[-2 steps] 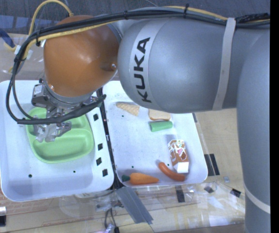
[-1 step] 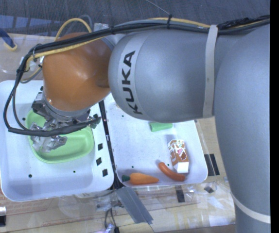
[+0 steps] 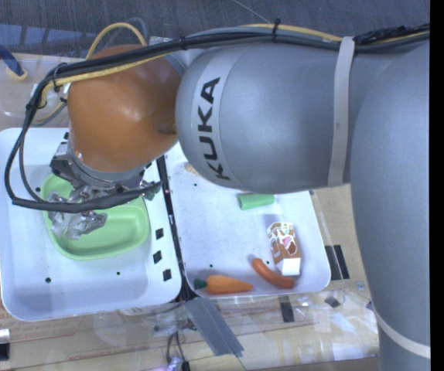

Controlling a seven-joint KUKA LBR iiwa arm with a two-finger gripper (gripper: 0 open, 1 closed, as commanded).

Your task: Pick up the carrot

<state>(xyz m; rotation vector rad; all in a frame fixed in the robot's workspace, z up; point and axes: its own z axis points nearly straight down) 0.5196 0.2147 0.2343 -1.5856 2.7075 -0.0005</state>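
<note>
One carrot [image 3: 223, 285] lies in the right bin [image 3: 206, 230] near a sausage [image 3: 272, 273], packet [image 3: 282, 246] and green block [image 3: 254, 201]; tool [image 3: 83, 215], grip unclear, over the green dish [image 3: 125, 230].

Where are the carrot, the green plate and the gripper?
carrot [image 3: 227, 285]: camera view, middle of its orange body.
green plate [image 3: 129, 226]: camera view, its right side.
gripper [image 3: 83, 221]: camera view, between its fingertips.

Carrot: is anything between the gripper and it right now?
Yes. The gripper is over the green dish in the left bin, while the carrot lies near the front edge of the right bin. The raised divider between the bins separates them. Nothing lies on the carrot.
</note>
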